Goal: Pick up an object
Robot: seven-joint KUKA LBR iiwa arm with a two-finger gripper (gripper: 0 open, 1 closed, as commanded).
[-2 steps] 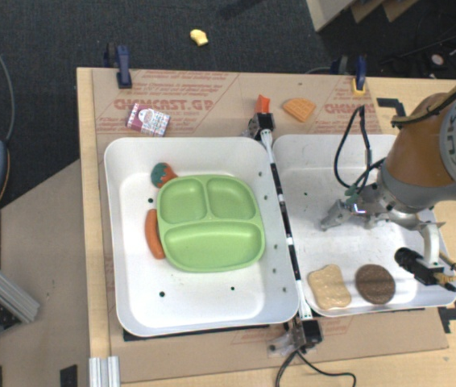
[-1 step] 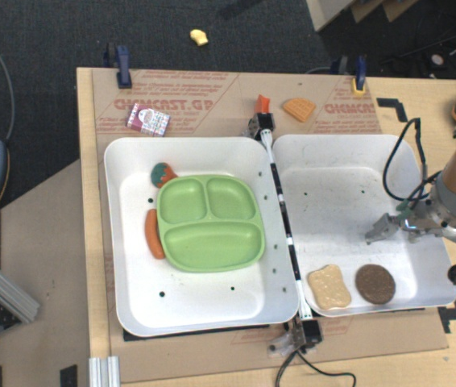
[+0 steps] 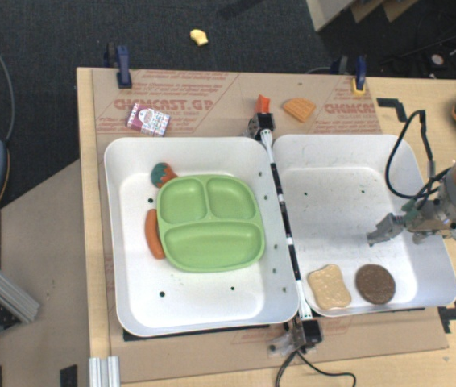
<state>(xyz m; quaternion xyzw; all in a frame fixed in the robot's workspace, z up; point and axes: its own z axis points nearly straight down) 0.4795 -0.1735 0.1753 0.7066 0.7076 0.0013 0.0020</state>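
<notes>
In the right bin lie a tan bread slice and a round brown patty, both near the front wall. My gripper reaches in from the right, above and a little behind the patty, with nothing seen between its fingers. In the left bin a green divided plate rests, with an orange sausage along its left side and a small green and red piece at its back left corner.
On the bench behind the bins lie an orange cracker, a small pink packet and an orange-black clip. Blue clamps hold the board's back edge. A black cable loops over the right bin.
</notes>
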